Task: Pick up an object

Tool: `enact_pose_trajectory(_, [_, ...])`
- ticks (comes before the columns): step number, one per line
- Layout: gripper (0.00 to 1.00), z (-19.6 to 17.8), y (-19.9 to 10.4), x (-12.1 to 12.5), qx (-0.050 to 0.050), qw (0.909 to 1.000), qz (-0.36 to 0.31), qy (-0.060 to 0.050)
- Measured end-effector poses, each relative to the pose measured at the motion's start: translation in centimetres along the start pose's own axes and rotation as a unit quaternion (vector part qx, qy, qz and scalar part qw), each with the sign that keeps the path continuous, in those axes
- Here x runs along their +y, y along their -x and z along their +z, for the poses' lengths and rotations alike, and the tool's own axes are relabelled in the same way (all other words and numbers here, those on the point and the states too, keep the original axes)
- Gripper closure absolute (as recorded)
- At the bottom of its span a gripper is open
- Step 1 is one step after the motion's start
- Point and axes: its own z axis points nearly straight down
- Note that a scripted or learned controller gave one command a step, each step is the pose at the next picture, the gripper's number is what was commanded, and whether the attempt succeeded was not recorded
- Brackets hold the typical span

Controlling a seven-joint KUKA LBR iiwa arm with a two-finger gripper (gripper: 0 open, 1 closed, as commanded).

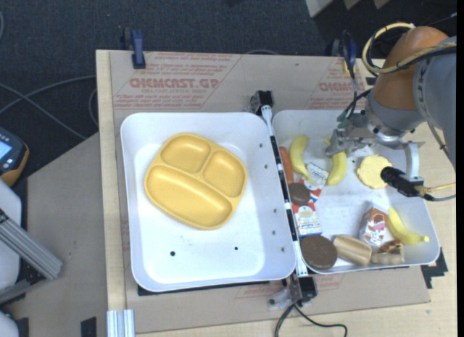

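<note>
Item: right-hand shallow white bin [428, 221], holding the pickable stock. Contents: two small yellow plastic bananas, one [298, 150] near the bin's left wall, one [337, 168] just under the tool; a third yellow banana [406, 230] near the right wall; a pale yellow round disc [372, 172] towards the far right; an orange carrot-shaped piece [286, 165] along the left wall; a brown round disc [317, 252] at the near edge; a tan bread-roll piece [353, 250] beside it; small printed packets [308, 216] in the middle.

Item: left-hand shallow white bin [138, 183], bearing one yellow three-compartment plastic plate [194, 178].

Item: two-finger gripper [346, 140], hanging over the far part of the right bin, close above the second banana. Whether it is released or clenched cannot be told; nothing is visibly held.

Risks, as judged: the toys lie crowded, so a descent may nudge the banana aside or catch the neighbouring packet; curved, smooth plastic may squirt from a closing grip; a grasp taken off-centre may tip and drop on lifting.
</note>
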Motion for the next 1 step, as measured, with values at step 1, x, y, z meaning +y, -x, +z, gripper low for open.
enact_pose_trajectory(1, [1.0,-8.01,-5.23,-2.5,0.002,1.0,-0.001,0.0])
